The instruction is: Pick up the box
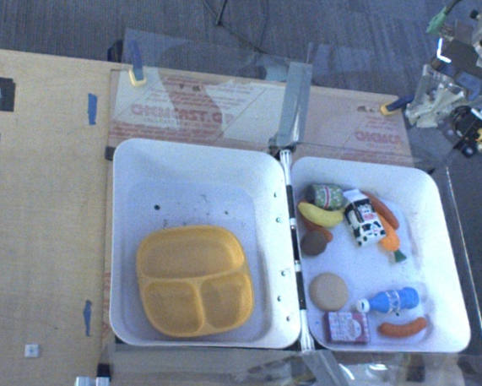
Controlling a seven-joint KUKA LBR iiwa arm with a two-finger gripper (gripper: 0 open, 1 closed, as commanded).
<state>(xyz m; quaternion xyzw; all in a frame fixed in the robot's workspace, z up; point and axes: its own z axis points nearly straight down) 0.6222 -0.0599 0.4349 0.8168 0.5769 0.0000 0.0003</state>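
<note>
Two shallow white bins sat side by side on a bench. The left bin (pixel 132 177) held a yellow divided plate (pixel 194 278). The right bin (pixel 442 216) held small toy foods. The box (pixel 348 327), a small pinkish-red carton, lay flat at about six o'clock in the right bin, just beside a round tan cookie (pixel 329 291) and near a blue bottle (pixel 393 300) and a sausage (pixel 402 328). It looked light, fairly stiff and perhaps slick; taking it across its narrower sides seemed best. The gripper (pixel 441 101) hung outside the bins at one o'clock, well apart from the box. Whether it was open or closed could not be told, as cables and fittings cluttered it. The box's print was too small to read.
</note>
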